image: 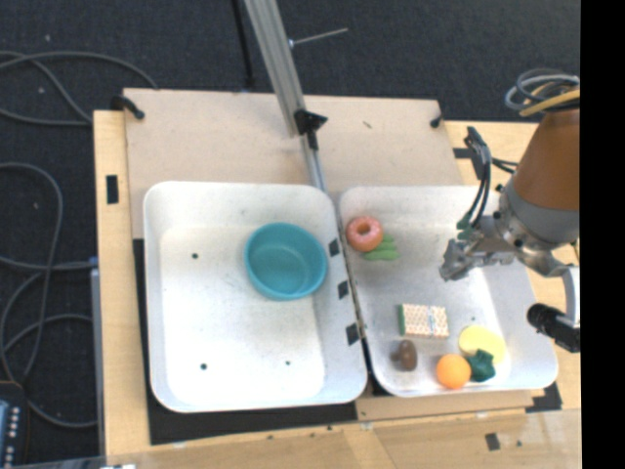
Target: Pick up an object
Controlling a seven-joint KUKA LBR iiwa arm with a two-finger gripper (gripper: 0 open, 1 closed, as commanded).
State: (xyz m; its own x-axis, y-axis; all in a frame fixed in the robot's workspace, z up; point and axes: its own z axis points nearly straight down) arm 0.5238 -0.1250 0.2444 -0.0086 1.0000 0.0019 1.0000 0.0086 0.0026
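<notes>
Counting one blue bowl (285,260) left, six small objects right, hand (457,262) above, grip impossible to tell.

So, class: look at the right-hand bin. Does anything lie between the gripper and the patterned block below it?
Nothing visible does. The gripper hangs over bare white floor of the right bin, and the patterned block lies just below and to its left in the camera view, with bare floor between. The pink ring sits off to the left.

Robot lab, bench (264,135), white bins (195,360), floor cables (39,262)
</notes>
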